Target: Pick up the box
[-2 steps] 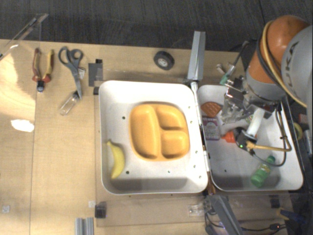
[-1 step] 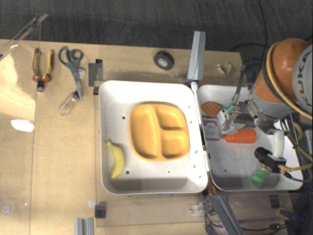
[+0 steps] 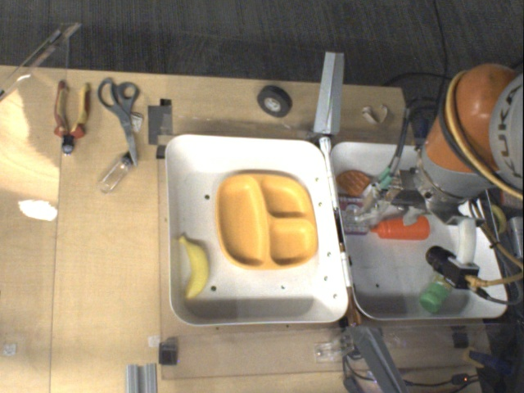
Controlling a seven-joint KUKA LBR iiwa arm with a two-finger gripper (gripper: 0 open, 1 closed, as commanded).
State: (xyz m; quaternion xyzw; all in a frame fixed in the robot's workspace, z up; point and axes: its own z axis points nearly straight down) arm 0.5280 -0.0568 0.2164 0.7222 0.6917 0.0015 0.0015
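One small pale box (image 3: pixel 357 218) in right bin (image 3: pixel 409 312), just left of gripper (image 3: pixel 378 201); gripper's opening cannot be told. Box likely light, thin-walled, crushable; take across narrow sides, gently.

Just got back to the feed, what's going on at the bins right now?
The arm is reaching in over the right bin, with its gripper low near that bin's left wall. Around it lie an orange carrot-like item, a brown item and a green item. I can't tell whether anything is grasped, and I can't make out the box clearly. The left bin holds a yellow divided tray and a banana, both untouched.
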